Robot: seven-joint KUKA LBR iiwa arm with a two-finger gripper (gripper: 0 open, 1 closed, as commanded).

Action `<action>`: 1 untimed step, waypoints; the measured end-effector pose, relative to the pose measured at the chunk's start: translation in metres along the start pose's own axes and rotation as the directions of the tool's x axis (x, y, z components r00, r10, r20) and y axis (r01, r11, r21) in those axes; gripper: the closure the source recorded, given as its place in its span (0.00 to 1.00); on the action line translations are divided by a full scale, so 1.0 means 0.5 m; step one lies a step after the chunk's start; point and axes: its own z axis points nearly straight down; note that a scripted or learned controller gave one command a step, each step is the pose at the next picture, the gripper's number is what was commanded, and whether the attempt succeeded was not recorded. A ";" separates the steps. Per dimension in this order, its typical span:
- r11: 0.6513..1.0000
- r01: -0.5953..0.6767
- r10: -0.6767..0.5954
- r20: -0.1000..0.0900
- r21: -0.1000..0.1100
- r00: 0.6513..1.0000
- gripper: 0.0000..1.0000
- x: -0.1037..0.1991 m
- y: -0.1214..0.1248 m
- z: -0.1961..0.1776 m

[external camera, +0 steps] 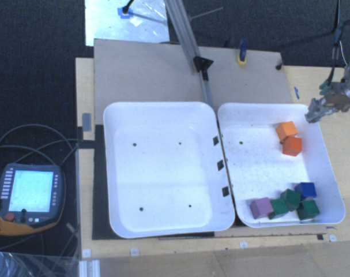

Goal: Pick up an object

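Camera view: jaws [314, 113] poised over right bin's [324, 154] far right rim, spread or pressed together impossible to tell; nearest pick, orange blocks [289, 137], just inward, toward desk's near-left.

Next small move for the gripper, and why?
Probably shift the gripper toward the view's left and a bit nearer, over the orange blocks. It sits at the right bin's upper right rim, and those two blocks look like the closest objects, set apart from the cluster in the near corner.
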 end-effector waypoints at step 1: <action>1.000 0.004 -0.004 -0.003 0.007 1.000 1.00 0.089 0.015 0.016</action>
